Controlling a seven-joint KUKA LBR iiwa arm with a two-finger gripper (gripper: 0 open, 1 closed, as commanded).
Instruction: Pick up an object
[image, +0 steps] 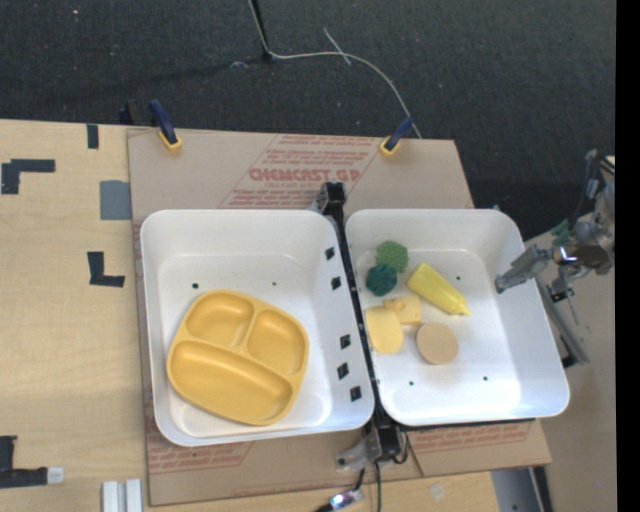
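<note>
Starting wide with the pale wooden bench (60, 330), spread across the whole lower scene. On top of it, a brown cardboard sheet with red print (290, 170), pinned at its far edge by two blue-and-yellow clamps (163, 124).

Next, on that sheet, the left shallow white bin (240, 230) and the right shallow white bin (500, 340), side by side and touching along a dark middle seam.

Now over to the grey arm (597, 225), poking in at the right edge, mostly cut off there, wrist tilted down and leftward. At its tip, the two-finger gripper (512, 274), slanting over the right rim of the right bin, up near the far right corner. Cannot tell whether spread or pressed together. Nothing seen pinched in it.

Down in size: a yellow plastic plate with three compartments (238, 355), lying flat in the left bin, well apart from the gripper.

Then the small pieces, clustered in the left half of the right bin, all to the left of the gripper and apart from it. Nearest, a yellow tapered wedge (437, 289), lying slantwise. Just below, a tan round disc (437, 344). Beside that, pale yellow blocky pieces (385, 328), close to the seam. Farther back, a light green broccoli floret (392, 255) touching a darker green floret (381, 279).
</note>
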